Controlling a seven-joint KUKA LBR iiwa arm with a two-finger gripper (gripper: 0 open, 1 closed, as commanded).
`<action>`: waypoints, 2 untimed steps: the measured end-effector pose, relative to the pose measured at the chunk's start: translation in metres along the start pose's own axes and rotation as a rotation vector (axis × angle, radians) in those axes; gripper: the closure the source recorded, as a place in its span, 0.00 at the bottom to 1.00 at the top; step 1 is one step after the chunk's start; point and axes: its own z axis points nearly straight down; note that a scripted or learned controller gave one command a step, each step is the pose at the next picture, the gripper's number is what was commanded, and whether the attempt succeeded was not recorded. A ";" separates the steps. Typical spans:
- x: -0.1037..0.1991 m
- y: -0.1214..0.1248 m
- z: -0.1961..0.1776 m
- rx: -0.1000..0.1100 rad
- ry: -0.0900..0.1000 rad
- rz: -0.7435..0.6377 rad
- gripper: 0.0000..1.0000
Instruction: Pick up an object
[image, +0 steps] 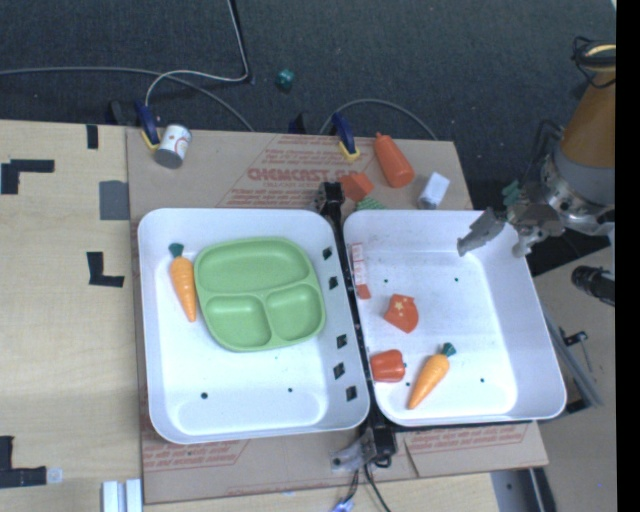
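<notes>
Camera view looks down on two white bins: the left bin (160, 330) holds a green divided plate (262, 293) and a carrot (183, 283). The right bin (520, 330) holds another carrot (429, 376) (near side) and two red pieces (402, 313). Over its far right corner the gripper (497, 236) hangs open, holding nothing.

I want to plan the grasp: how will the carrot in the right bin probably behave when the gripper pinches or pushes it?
The carrot tapers to a point, so fingers may slide toward its thin end. It lies on its side on the smooth right bin, so a push probably rolls or spins it. It looks like stiff toy plastic, likely light.
</notes>
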 end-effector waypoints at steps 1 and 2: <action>0.044 0.061 0.093 0.001 0.002 0.000 0.00; 0.077 0.014 0.168 -0.001 -0.001 0.001 0.00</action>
